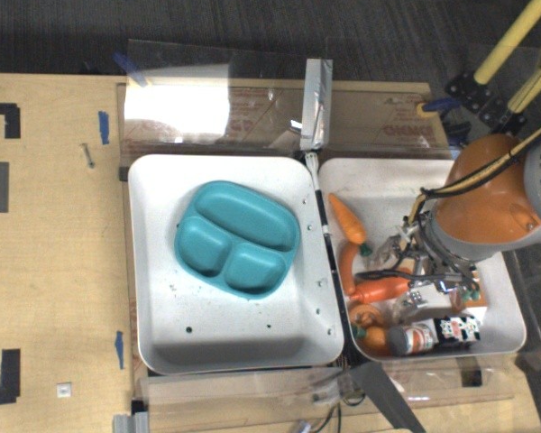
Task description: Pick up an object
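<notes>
Worktop: pale wood worktop with black tape marks, dark floor beyond.
Bins: two shallow white bins side by side, left bin and right bin.
Left bin contents: one teal divided tray, upside down near the middle.
Right bin contents: a clutter with at least two carrots, one carrot by the left wall, and one bottle lying along the near edge.
Arm: jaws low over the right bin's clutter; cannot tell whether apart or together.

teal tray, orange carrot
</notes>
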You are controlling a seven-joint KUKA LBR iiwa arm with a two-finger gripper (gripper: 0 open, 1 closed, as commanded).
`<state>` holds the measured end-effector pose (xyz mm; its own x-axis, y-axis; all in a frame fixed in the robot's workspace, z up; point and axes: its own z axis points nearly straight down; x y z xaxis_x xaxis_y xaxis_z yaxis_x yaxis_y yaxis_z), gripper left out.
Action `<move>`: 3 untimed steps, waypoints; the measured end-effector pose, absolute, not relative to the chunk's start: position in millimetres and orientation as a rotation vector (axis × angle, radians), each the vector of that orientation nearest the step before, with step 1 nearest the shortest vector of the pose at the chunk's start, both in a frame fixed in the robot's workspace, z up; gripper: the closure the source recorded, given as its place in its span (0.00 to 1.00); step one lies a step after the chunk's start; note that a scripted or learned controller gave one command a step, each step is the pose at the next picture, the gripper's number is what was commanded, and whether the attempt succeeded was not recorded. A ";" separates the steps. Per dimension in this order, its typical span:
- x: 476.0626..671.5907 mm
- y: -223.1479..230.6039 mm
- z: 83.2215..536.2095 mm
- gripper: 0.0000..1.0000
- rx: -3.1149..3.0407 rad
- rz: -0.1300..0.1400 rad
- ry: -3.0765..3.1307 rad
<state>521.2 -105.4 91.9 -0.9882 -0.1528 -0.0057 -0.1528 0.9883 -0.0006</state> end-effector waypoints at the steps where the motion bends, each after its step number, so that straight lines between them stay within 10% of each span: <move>1: 543.7 -97.6 89.9 0.00 -0.447 -0.007 3.097; 2: 548.2 -95.6 103.0 1.00 -0.449 -0.010 3.082; 3: 551.3 -26.4 187.9 1.00 -0.119 0.002 3.127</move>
<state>551.3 -26.4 187.9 -0.9970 -0.0761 -0.0124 -0.0761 0.9971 0.0011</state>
